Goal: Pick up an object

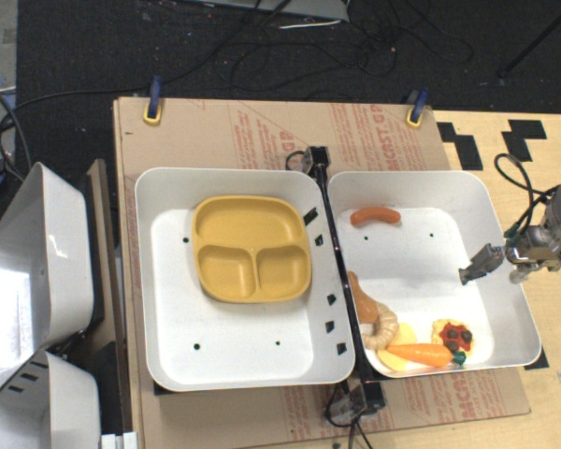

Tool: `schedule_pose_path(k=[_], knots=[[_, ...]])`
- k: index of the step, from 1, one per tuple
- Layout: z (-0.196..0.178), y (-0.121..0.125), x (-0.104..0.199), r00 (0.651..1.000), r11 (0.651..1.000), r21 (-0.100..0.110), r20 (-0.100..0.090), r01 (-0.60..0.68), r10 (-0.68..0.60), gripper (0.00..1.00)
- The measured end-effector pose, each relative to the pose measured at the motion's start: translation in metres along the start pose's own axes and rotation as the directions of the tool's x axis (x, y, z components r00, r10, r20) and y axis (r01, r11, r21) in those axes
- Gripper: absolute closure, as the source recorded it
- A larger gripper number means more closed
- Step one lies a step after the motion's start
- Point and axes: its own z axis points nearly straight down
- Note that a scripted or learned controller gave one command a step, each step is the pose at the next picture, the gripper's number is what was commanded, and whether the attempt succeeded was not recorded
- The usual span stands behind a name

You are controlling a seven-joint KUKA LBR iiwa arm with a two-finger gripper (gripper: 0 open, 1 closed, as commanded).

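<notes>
The arm was cut off at the right edge; whether the claw [483,264] was open could not be told. The carrot [419,353] lay below-left, well apart, in the right bin [467,187].

Arm [553,241] cut by right edge — hand [480,265] unclear

We see a brown board [290,124] under two white bins. The left bin [159,279] has a yellow plate [252,248] with three parts. The right bin [467,190] sits just beside it. Two yellow and blue clips [152,101] hold the board at the back. Black wires [262,50] lie on the dark floor behind.
</notes>
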Motion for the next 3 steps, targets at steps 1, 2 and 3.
schedule_pose_path(k=[1, 2, 3], knots=[[-0.006, 0.003, 0.0, 1.0, 1.0, -0.011, 0.003, 0.004, -0.004, 0.0], [0.04, -0.002, 0.007, 1.0, 1.0, -0.007, 0.001, 0.002, -0.002, 0.0], [0.102, -0.006, 0.003, 1.0, 1.0, -0.006, 0.001, 0.001, -0.001, 0.0]])
